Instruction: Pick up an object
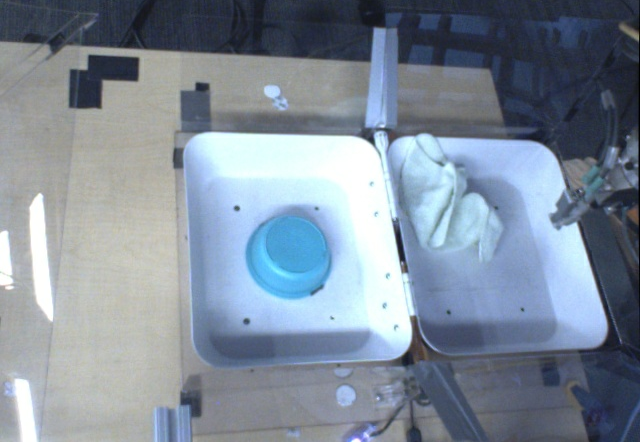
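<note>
Blue bowl [289, 256], upside down, round, in middle of left bin [215, 170]; open floor all around.
White crumpled cloth [447, 205] in right bin [530, 330], against left wall; gripper [577, 202] at right rim, grip state impossible to tell.

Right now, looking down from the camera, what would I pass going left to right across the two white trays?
Left bin → blue bowl → right bin → crumpled white cloth → the robot's gripper at the right bin's far edge.
</note>
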Tool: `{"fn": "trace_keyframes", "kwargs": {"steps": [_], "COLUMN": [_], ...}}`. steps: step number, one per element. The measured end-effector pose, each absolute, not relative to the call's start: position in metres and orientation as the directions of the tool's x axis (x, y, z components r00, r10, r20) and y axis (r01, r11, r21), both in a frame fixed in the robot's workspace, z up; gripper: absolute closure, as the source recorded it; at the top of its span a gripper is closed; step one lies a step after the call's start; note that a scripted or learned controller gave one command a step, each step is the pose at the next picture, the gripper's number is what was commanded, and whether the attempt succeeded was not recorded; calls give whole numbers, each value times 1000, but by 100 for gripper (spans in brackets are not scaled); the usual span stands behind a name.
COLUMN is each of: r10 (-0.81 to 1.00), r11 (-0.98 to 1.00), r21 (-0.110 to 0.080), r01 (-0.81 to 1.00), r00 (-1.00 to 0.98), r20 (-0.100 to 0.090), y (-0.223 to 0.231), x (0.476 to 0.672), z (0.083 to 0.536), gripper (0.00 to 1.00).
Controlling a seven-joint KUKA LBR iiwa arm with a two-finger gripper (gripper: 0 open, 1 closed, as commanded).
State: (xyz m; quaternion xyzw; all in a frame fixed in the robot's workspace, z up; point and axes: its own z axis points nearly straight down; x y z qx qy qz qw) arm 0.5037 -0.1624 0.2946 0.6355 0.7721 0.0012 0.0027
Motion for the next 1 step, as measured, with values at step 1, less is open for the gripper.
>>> {"fn": "trace_keyframes", "kwargs": {"steps": [1], "r10": [976], "r11": [219], "r21": [5], "r01": [976], "r00": [-219], "r20": [-2], "y": [-102], "x": [529], "z": [327], "gripper": [100]}}
